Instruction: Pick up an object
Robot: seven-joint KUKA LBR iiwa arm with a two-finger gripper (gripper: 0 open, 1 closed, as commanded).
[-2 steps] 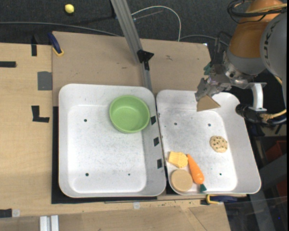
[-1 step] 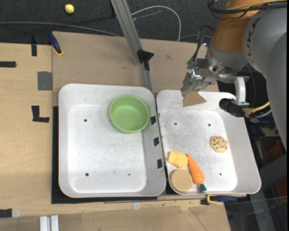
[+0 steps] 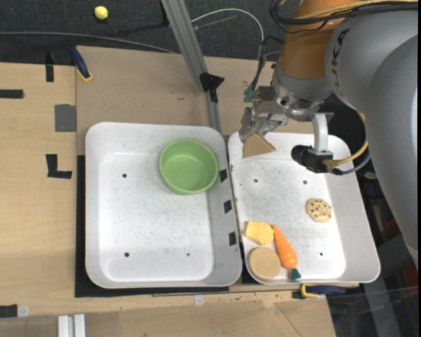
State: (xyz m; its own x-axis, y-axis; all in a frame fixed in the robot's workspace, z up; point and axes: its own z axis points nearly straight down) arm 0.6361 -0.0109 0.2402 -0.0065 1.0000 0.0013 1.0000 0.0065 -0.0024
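My gripper (image 3: 257, 130) hangs over the far left corner of the right bin (image 3: 351, 258). A tan wedge (image 3: 258, 147) shows between its fingertips, its top pinched by the fingers and its lower edge overlapping the bin's rim. Elsewhere in the right bin lie a round cookie (image 3: 318, 209), a yellow block (image 3: 259, 232), an orange carrot (image 3: 285, 248) and a tan disc (image 3: 264, 263), the last three bunched at the near left corner. A green bowl (image 3: 189, 166) stands upright in the far part of the left bin (image 3: 105, 258).
A slanted metal pole (image 3: 189, 48) comes down to the bench just behind the gap between the bins, close to the left of the gripper. A small yellow ball (image 3: 101, 12) rests on the dark surface beyond the bench.
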